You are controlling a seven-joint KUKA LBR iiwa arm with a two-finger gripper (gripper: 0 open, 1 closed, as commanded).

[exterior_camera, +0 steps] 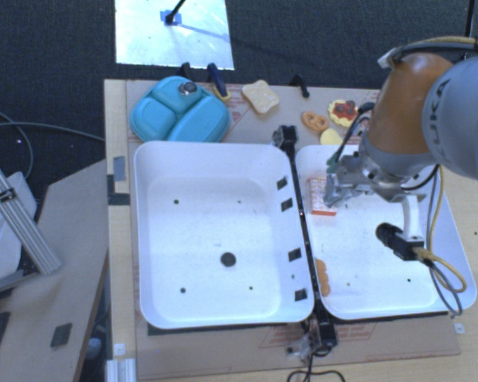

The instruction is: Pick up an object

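Across the bench: two white bins side by side, left bin [215, 237] and right bin [382, 285]. Inside the right bin, one red-and-white packet [319, 197] near the upper left corner, flat, partly under the gripper [334, 191]; one small tan item [323, 277] against the left wall. Fingers' state impossible to tell. Behind the bins: one blue divided plate [179, 111], one toast slice [260, 96], one pretzel [314, 121].

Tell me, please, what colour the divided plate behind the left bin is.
Light blue; the divided plate shows best in the camera view.
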